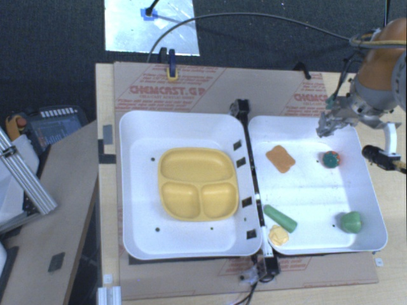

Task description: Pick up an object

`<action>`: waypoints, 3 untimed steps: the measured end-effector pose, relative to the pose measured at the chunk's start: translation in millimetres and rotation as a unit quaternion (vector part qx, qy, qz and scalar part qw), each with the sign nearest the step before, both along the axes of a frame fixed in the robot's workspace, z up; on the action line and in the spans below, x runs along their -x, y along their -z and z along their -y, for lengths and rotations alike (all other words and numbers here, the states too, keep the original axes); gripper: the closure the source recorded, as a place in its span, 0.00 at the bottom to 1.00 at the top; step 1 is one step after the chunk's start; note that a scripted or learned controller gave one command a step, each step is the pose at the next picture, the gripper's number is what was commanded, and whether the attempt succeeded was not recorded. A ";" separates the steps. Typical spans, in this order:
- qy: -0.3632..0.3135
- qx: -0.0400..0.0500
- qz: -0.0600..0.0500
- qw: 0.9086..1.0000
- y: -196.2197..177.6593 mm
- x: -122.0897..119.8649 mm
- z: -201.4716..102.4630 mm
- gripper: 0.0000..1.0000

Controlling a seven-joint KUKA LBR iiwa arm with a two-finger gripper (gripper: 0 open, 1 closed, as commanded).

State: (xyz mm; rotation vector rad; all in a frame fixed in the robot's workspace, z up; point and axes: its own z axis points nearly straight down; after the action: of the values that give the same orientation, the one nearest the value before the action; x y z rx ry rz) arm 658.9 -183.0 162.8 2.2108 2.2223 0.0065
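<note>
Now, gripper: the gripper (325, 127) hangs over the far edge of the right bin (375, 216), on the grey arm (375, 94) with its orange band; whether its tips are apart or together I cannot tell, and nothing is visible between them.
Nearest object: a small teal ball with a reddish patch (330, 160) lies in the right bin just below the gripper, apart from it. It looks light and round, likely to roll; a hold across its widest part seems best.
Orange piece: a flat orange piece (280, 158) lies to the ball's left, well apart. It looks thin and light, so the tips would have to reach under its edges; a harder pick, I judge.
Green lump: a green rounded object (350, 222) sits by the bin's near right corner. Probably light and firm; grasp across its middle.
Green cylinder: a green cylinder (280, 218) lies slantwise near the bin's left wall; squeeze across its short width.
Yellow object: a small yellow object (278, 236) touches the cylinder's near end, so crowding could spoil a grip.
Left bin: the left bin (133, 189) holds a yellow divided tray (197, 183), wide and stiff, poor for a two-finger hold.
</note>
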 end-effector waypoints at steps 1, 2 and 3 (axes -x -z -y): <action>0.000 0.000 0.000 1.000 -55.3 -1.9 0.3 1.00; 0.000 -0.001 -0.004 1.000 -54.2 15.9 -37.5 1.00; -0.001 -0.001 -0.004 1.000 -56.4 46.3 -91.8 1.00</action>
State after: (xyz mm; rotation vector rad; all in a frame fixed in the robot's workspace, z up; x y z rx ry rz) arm 612.6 -91.2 219.1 2.2151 2.2294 -0.0001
